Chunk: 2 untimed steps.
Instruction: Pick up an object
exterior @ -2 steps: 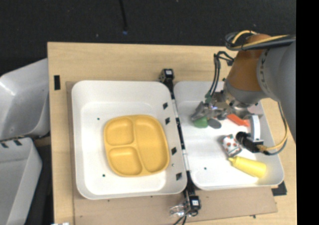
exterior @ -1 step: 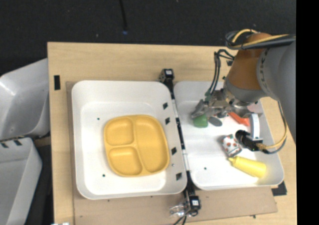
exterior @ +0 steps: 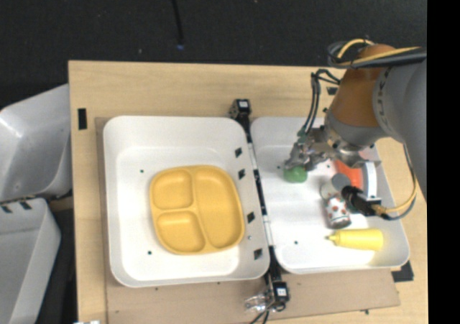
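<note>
**Claw low over the green piece in the right bin, grasp not confirmed**

Left side: shallow white plastic bin (exterior: 128,144) is holding one thing, a yellow three-compartment plastic tray (exterior: 195,209), lying flat near the middle. Nothing is reaching toward it.

Right side: the second shallow white bin (exterior: 287,233) is carrying the clutter. Nearest the shared wall, a small rounded green object (exterior: 293,174) is sitting on the bin floor. The two-finger gripper (exterior: 303,159) is hanging right at its upper right edge, touching or very nearly so. From here I cannot tell whether the claw is apart, together or clamped on the piece; the wrist and cabling are masking it.

Further right, a small red-and-white can (exterior: 336,210) is lying tilted near the bin's middle. Below it a yellow squeeze bottle (exterior: 357,239) is lying on its side along the near wall. An orange-red flat object (exterior: 347,171) is peeking out beneath the wrist. The grey arm with the orange band (exterior: 359,100) is leaning in from the far right.

Judgement: the step in hand looks like the approach or closing stage on the green piece, which seems to be the chosen target. It is resting on the floor, not lifted. The next move calls for a firm close around it, then a straight rise clear of the bin wall. The piece is small and round, so it could easily squirt sideways.
</note>
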Tool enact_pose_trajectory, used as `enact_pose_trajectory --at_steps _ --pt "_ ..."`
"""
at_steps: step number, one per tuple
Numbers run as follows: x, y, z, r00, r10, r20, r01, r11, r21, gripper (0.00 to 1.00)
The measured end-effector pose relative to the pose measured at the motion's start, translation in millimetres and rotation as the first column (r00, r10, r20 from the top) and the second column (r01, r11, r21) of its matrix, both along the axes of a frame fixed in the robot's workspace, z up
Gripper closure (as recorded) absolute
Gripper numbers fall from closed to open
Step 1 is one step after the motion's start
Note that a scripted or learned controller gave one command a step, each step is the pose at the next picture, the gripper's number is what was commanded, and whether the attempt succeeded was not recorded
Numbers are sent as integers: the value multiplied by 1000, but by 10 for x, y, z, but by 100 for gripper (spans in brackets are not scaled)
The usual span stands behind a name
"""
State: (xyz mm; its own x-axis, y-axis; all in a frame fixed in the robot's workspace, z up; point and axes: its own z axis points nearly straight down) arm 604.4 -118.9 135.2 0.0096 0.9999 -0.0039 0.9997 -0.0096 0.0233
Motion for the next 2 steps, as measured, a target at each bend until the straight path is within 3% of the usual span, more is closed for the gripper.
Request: enact_pose_trajectory --at_steps 1,2 --pt "24 -16 435 1000 11 -18 -11 1000 4 100" --pt "110 -70 1048 1000 12 -15 -12 1000 2 100"
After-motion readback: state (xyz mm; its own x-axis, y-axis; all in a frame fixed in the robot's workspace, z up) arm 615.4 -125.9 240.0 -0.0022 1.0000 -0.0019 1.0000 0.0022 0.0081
